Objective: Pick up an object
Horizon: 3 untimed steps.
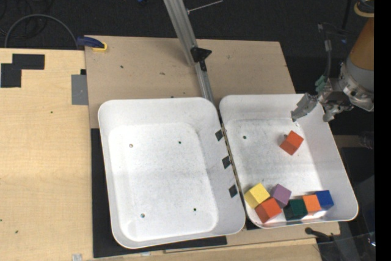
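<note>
The tool (316,107) hangs over the right bin's (342,159) far right rim, fingers spread and holding nothing, so the approach is in hand; next it must drop and close on the lone orange-red cube (292,143) lying nearby.

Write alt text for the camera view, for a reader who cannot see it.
A grey arm's gripper hovers open above the right bin, holding nothing, near a lone red cube. Six more cubes cluster at that bin's near edge, beside the left bin.
</note>
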Motion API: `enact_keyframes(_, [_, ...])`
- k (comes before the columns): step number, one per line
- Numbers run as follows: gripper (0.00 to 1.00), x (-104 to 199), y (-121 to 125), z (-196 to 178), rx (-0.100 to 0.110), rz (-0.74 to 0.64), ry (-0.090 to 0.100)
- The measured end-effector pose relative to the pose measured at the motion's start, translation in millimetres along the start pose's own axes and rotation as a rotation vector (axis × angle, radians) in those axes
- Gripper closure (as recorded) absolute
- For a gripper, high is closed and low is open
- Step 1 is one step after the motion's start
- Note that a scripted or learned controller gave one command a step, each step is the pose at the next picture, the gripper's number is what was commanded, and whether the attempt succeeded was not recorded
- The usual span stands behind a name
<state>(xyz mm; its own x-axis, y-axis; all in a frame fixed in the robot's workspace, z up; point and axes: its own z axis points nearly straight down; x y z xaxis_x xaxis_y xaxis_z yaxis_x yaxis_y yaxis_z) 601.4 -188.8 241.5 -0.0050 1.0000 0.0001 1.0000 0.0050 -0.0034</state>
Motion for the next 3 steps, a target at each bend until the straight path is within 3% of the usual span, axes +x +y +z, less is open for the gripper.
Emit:
enact_keyframes(1, [1.00,0.1,0.3,-9.9,0.000,-0.005,0.000])
enact_keyframes(2, [0.00,0.1,0.2,-9.5,0.001,-0.005,-0.001])
enact_keyframes(3, [1.00,-0.1,0.3,-19.3,0.002,-0.009,-0.001])
